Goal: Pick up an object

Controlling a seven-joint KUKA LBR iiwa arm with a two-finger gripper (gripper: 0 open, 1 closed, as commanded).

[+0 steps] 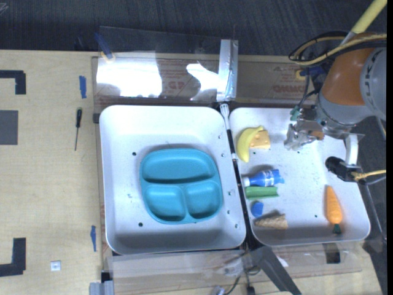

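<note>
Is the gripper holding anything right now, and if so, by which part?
Nothing is held. The gripper hangs over bare floor at the top of the right bin, apart from the banana and the carrot.

Single fixed overhead camera, slanted, seemingly fairly close, over both white bins (123, 134).

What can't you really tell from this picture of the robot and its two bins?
- Gripper: small and blurred over the right bin; whether it grips anything is unclear.
- Arm: cut off by the picture's right edge.
- Small blue thing beside the green piece: too small to identify.
- Bottle: label unreadable.
</note>
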